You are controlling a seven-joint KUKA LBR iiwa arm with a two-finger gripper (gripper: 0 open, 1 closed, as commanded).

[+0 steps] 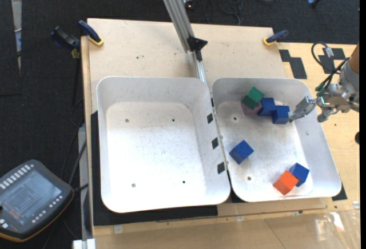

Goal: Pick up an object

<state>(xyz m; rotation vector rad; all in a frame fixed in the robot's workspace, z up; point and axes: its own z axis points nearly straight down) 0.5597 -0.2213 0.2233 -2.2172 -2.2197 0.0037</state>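
Lying in the right bin (pixel 329 153): lone blue cube (pixel 241 151), clustered blocks (pixel 264 104), orange cube (pixel 285 183). Likely handling light and rigid; gripping best across flat opposite faces. Hovering at the rim, gripper (pixel 301 111); finger state impossible to tell.

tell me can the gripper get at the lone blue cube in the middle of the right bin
Probably yes. The lone blue cube sits apart from the other blocks with bare floor all round, and the gripper hangs over the right bin's far side, nothing between them.
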